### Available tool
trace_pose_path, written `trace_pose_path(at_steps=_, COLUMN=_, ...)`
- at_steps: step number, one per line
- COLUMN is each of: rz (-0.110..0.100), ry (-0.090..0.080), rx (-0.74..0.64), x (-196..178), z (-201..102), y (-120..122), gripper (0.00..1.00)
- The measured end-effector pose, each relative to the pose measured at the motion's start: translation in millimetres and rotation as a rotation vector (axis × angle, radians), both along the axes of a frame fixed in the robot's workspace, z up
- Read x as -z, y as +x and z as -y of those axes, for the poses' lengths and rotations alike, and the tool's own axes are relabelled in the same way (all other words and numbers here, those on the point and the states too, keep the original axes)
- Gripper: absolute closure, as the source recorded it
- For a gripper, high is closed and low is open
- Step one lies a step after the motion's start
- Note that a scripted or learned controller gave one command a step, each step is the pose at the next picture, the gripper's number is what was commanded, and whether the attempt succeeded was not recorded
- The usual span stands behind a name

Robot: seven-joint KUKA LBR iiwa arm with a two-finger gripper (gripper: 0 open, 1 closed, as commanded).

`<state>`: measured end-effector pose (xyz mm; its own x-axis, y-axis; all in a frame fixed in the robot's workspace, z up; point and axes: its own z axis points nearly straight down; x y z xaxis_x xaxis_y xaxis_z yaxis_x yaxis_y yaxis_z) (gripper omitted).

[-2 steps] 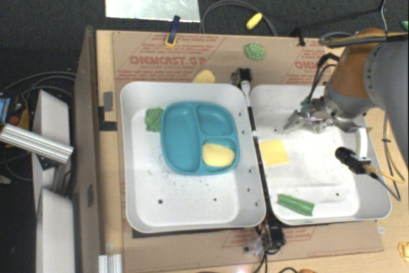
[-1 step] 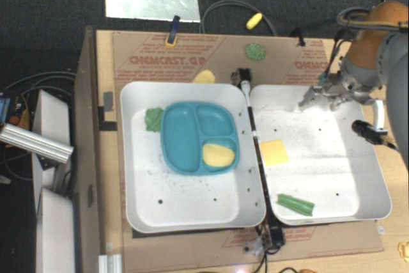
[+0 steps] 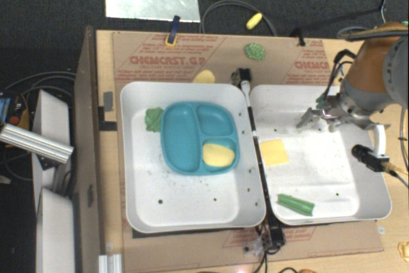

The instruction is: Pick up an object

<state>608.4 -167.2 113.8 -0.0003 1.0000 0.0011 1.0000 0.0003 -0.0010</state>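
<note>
A flat yellow square lies in the right bin near its left wall. A green oblong piece lies near that bin's front edge. In the left bin a blue divided plate holds a yellow lump in its lower right compartment, and a green leafy piece lies at the plate's left side. My gripper is low over the back of the right bin, its fingers spread open with nothing between them, up and to the right of the yellow square.
A black divider runs between the bins. On the cardboard behind them sit a green round piece and a yellow piece. A black part sticks out over the right bin's right side.
</note>
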Motion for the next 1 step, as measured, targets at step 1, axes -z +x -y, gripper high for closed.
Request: trace_pose_path(at_steps=1, rz=0.001, ry=-0.001, rx=0.001, x=-13.6, z=-7.0, y=-33.5, gripper=0.00)
